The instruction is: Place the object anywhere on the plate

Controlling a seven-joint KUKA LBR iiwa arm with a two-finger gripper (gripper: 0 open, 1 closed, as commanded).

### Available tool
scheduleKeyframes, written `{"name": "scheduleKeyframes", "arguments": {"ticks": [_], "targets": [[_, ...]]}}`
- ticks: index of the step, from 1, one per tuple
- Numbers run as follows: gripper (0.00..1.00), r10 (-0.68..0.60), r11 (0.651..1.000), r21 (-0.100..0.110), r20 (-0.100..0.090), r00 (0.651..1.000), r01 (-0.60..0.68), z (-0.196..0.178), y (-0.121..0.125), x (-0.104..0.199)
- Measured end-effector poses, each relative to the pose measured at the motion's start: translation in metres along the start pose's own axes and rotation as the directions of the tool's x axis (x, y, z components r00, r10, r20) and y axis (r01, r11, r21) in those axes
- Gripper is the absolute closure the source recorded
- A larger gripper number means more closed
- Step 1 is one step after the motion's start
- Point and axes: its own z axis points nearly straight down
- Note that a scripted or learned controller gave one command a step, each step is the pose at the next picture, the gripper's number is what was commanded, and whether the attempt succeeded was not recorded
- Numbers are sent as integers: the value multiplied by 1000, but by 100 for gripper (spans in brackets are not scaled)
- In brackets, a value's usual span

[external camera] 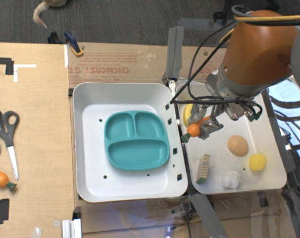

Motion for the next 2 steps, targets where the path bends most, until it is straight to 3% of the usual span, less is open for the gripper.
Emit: {"name": "scheduleKeyframes", "arguments": {"ticks": [1, 2], "targets": [[100, -93, 996, 0, 0, 996, 93, 20, 57, -32], [0, -92, 996, 0, 0, 996, 92, 20, 57, -32]]}}
